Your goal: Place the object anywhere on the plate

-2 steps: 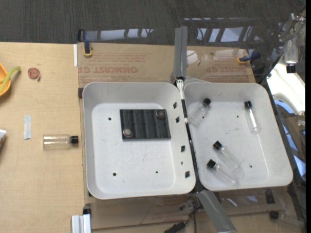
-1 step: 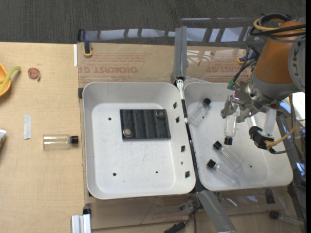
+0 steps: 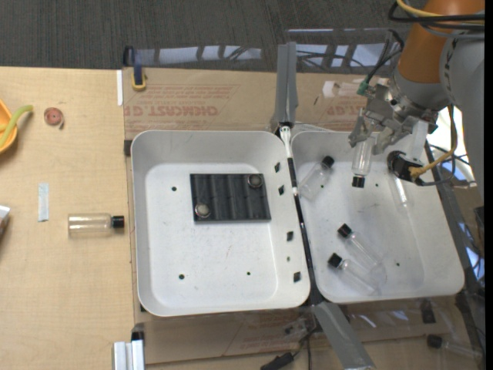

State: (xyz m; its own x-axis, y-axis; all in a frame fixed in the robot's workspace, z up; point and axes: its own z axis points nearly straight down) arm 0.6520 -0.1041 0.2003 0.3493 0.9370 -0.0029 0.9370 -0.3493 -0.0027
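Observation:
A dark grey ribbed plate (image 3: 231, 197) lies in the left bin (image 3: 154, 230), with two small round pieces on it. My gripper (image 3: 367, 139) hangs over the back of the right bin (image 3: 431, 268). It is shut on a clear vial (image 3: 360, 160) that points down, black cap lowest. The vial is well to the right of the plate, across the divider between the bins.
Three more clear vials with black caps lie in the right bin: one near its back left (image 3: 314, 176) and two at the front (image 3: 356, 243) (image 3: 348, 270). Another vial (image 3: 94, 223) lies on the wooden bench left of the bins. A cable (image 3: 416, 168) hangs by the wrist.

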